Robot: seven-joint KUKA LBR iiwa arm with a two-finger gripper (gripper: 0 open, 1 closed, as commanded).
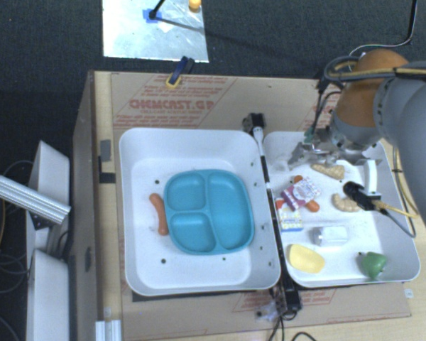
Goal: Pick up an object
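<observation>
Just below the gripper [309, 155], near the far wall of the right bin [344, 258], lies a tan crust-like piece [329, 169]. It looks the likeliest thing to pick, being nearest and having bare floor on most sides. Toward the divider sits a red-and-white packet [302, 191], and a pale curved piece [343, 204] lies on the arm's side. Farther forward are a white box [331, 234], a yellow piece [305, 259] and a green piece [371, 263], each apart from the rest. The left bin [142, 162] holds a blue divided plate [208, 212] with a sausage [158, 214] just beside it on the bin floor. Both bins rest on the table [220, 91].

To grasp well, I judge the gripper should centre over the tan piece, span its short width, and go low enough to catch so flat a thing without scraping the floor. How far apart the fingers stand cannot be told from this slant. Nothing is seen held between them, and whether they touch the tan piece is unclear.
</observation>
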